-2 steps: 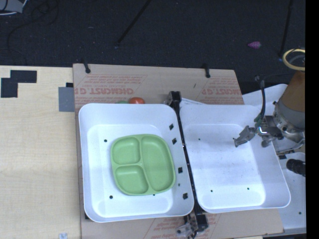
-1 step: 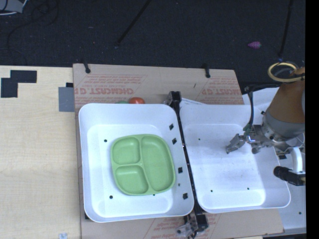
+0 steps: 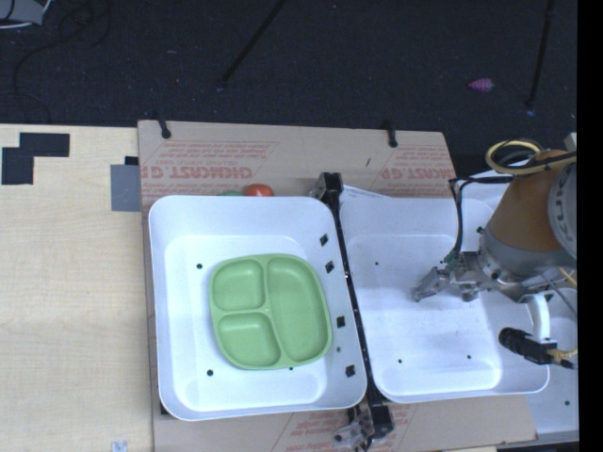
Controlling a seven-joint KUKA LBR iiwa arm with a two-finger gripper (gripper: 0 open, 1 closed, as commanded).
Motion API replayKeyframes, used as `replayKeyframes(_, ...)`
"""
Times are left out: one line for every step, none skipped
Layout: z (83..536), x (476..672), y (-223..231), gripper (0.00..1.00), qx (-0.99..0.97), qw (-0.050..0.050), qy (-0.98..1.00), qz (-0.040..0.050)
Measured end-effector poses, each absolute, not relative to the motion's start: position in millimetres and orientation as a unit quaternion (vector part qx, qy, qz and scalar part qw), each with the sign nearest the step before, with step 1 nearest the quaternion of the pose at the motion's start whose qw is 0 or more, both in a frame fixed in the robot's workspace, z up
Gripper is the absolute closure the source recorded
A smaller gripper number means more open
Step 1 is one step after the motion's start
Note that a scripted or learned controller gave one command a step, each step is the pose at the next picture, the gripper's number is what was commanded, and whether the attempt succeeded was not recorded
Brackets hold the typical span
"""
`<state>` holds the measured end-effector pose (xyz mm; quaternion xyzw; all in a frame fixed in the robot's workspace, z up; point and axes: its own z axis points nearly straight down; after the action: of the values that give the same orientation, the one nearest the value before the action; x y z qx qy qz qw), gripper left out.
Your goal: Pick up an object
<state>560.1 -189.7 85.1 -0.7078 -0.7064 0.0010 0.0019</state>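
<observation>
End effector (image 3: 426, 291) position: inside the right bin (image 3: 415, 384), low over its floor near the right-hand side, fingers pointing toward the left of the view. The fingers (image 3: 421, 293) stand slightly apart with nothing between them; the end effector is unloaded. Behind it, the grey arm (image 3: 523, 252) with its orange band (image 3: 528, 205) enters from the right edge, with cables looping above the wrist.

Floor of the right bin: bare white to the left of and below the fingers, offering open room up to the central divider (image 3: 344, 290) where the two bins meet.

Left bin (image 3: 174, 347): contains a green divided plate (image 3: 269, 310) with three compartments, lying flat near the bin's centre. Its long axis runs roughly from upper left to lower right in the view, and bare bin floor surrounds it on all sides. The plate sits well apart from the end effector, across the divider.

Small orange-red object (image 3: 257, 191): located just beyond the far rim of the left bin, on the cardboard sheet (image 3: 405, 158).

Markings: the cardboard carries red printed lettering, upside down in this view and not clearly legible.

Surface (image 3: 66, 299): light wood to the left of the bins, bearing dark rectangular patches (image 3: 33, 153).
</observation>
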Motion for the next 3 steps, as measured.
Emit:
replayKeyframes(98.2,560.8,-190.7,1.0,-0.709,0.0,-0.706,0.0001)
replayKeyframes(140.3,561.4,-194.5,1.0,-0.708,0.0,-0.706,0.0)
replayKeyframes(196.3,555.4,-187.7,1.0,-0.707,0.0,-0.707,-0.0001)
